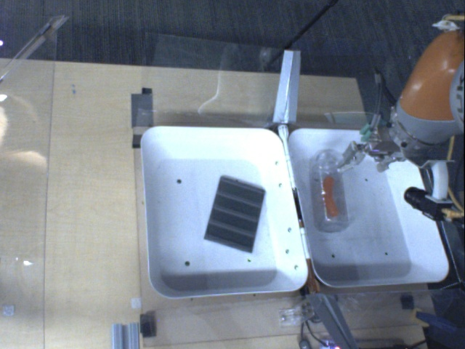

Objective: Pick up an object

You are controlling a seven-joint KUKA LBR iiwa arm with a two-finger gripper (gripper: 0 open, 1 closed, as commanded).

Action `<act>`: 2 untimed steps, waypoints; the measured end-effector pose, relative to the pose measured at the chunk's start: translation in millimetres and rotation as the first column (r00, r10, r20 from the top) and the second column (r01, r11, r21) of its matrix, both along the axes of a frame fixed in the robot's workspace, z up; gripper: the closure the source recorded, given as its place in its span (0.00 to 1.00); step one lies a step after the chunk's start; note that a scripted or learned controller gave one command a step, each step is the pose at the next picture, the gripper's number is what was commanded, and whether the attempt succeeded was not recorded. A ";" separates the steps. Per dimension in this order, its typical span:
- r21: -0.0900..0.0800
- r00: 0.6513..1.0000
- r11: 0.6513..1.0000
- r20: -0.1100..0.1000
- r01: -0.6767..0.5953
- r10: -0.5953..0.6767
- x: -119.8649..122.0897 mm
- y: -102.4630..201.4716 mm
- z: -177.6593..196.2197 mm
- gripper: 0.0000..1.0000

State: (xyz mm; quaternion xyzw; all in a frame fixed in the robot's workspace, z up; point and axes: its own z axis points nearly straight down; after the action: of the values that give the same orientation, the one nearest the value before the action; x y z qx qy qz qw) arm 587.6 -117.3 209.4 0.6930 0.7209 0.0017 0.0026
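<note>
A clear plastic tube with an orange piece inside (329, 196) lies in the right bin (407, 257), near its left wall. A dark grey ribbed block (235, 213) lies flat in the middle of the left bin (167, 267). My gripper (361, 152) hangs over the back of the right bin, just up and to the right of the clear tube's far end, and nothing shows in its hold. The arm's orange band (433, 78) rises behind it at the right.
A metal divider post (288, 86) stands at the back where the two bins meet. A black cable fitting (429, 202) hangs beside the arm over the right bin's right side. The wooden bench (73, 195) stretches to the left.
</note>
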 end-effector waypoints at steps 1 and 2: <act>-0.001 0.988 0.988 0.003 -0.154 0.154 21.0 29.7 -112.3 0.00; -0.001 0.988 0.988 0.006 -0.155 0.155 22.2 30.8 -101.4 1.00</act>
State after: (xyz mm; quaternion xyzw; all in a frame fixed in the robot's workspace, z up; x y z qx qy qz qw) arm 609.8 -86.5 108.0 0.6349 0.7726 0.0040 0.0049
